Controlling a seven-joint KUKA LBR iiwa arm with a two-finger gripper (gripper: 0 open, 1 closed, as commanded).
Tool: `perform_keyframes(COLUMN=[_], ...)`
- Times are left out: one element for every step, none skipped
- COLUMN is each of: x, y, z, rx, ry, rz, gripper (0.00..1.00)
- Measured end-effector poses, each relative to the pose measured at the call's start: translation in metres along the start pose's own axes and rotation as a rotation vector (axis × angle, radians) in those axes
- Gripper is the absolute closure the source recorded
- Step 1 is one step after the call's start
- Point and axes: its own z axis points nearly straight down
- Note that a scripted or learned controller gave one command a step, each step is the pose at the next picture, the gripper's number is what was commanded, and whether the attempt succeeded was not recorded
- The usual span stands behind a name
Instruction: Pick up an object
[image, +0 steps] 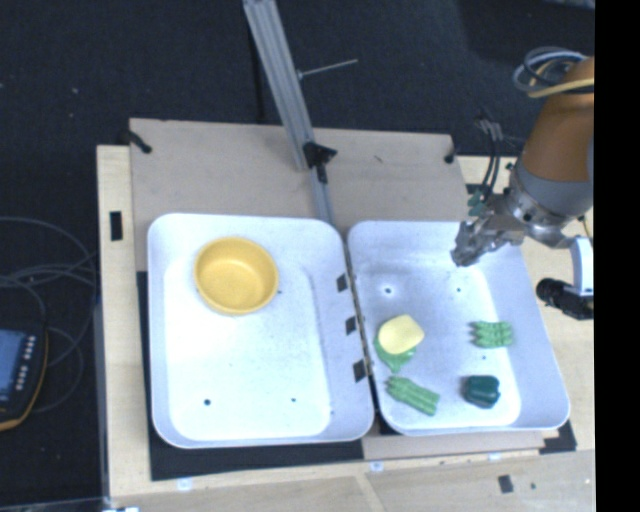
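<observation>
**Gripper over right bin, nothing picked yet**

Gripper (468, 250) hangs above the right bin's (440, 240) far side; finger spread: cannot tell. Nearest candidate, light green ridged piece (491, 334), lies well apart: descend squarely, avoiding the bin wall. Further off: dark green pepper (481, 391), yellow-green item (399, 338), green pod (413, 395). Left bin (250, 400) holds a yellow bowl (236, 275).

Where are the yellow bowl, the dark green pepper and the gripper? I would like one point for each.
yellow bowl (236, 275), camera view, on its inner floor
dark green pepper (481, 391), camera view, on its body
gripper (466, 252), camera view, at its fingertips
</observation>
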Motion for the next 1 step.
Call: perform_keyframes(x=[0.0525], y=[-0.0005], z=[-0.0033], rx=[0.001], ry=[0.000], rz=[0.000], gripper=[1.00])
